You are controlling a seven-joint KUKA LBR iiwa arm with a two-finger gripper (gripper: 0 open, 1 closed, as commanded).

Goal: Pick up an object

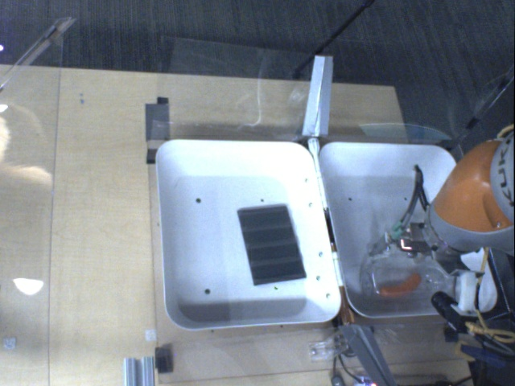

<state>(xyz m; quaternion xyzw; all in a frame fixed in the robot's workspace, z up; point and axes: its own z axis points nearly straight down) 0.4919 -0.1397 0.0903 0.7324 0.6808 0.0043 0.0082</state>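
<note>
A black ribbed rectangular pad point(272, 244) lies flat near the middle of the left bin point(233, 148). In the right bin point(362, 175), a clear plastic item with an orange-red piece inside point(397, 285) rests near the front wall. My gripper point(405, 246) is down inside the right bin, just above and behind that clear item. The grey wrist and its orange band point(475, 195) cover the bin's right side. Nothing can be seen lifted off the bin floor.
A metal bar point(319, 95) rises at the back between the two bins. Small black brackets point(158, 119) sit at the left bin's corners. Cables and fittings point(467, 312) crowd the lower right. Bare wooden bench point(80, 215) lies to the left.
</note>
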